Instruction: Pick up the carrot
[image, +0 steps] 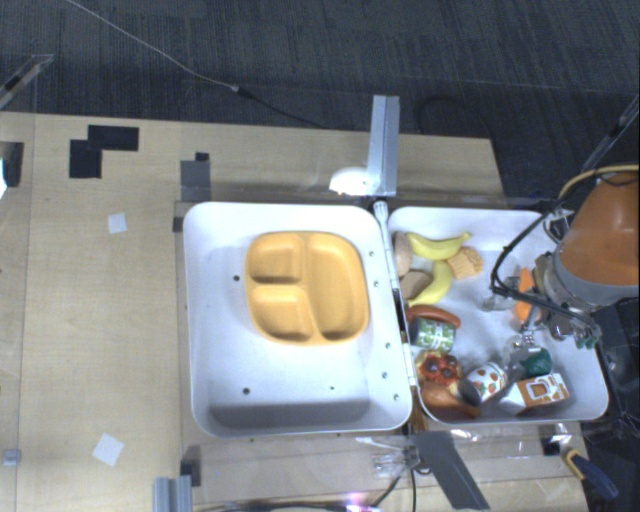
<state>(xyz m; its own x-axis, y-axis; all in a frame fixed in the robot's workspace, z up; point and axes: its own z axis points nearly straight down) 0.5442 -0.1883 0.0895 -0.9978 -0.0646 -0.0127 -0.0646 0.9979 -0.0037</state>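
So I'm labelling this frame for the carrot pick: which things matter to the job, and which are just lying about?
Job:
carrot, an orange bit beside the arm
pincer, low in the right bin

Lying about:
bananas
yellow plate in the left bin
ball
small carton

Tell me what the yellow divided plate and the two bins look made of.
The plate looks like moulded plastic, matte: uniform yellow, rounded edges, soft-edged compartments. The left bin and right bin look like thin white plastic or painted sheet, slightly glossy, with rounded corners and small dark holes in the left one; the view leaves that open.
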